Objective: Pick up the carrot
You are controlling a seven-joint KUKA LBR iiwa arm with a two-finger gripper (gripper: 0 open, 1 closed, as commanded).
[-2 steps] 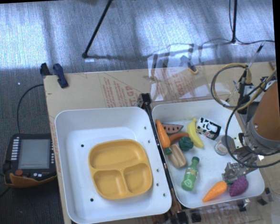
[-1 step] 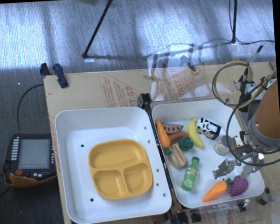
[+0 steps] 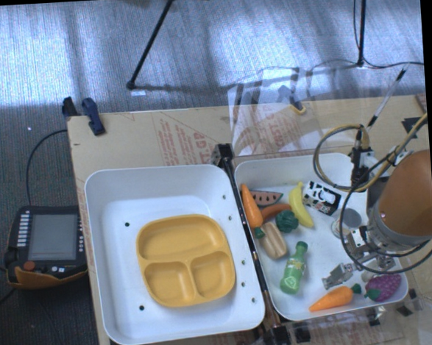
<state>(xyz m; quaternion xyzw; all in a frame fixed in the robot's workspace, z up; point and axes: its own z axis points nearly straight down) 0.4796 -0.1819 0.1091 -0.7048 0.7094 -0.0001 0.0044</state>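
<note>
On a cardboard-topped bench [image 3: 162, 135], two shallow white bins sit side by side. The left bin [image 3: 108, 205] holds a yellow divided plate [image 3: 185, 259] near its middle. The right bin [image 3: 275, 168] carries a scatter of toy food. The grey arm [image 3: 406, 206], with its orange band, hangs over that bin's right edge. Its gripper [image 3: 340, 274] points in above the bin floor close to the front right corner; whether it is open or closed cannot be told, and nothing visibly sits in it. The carrot [image 3: 332, 298], orange with a green top, lies flat along the front edge, just beside and below the gripper. A purple grape bunch [image 3: 384, 287] rests in the front right corner. A green bottle [image 3: 293, 269] lies near the middle, a banana [image 3: 300, 205] further back. Judged from this, the carrot is not yet lifted; grasping and raising it remain.
</note>
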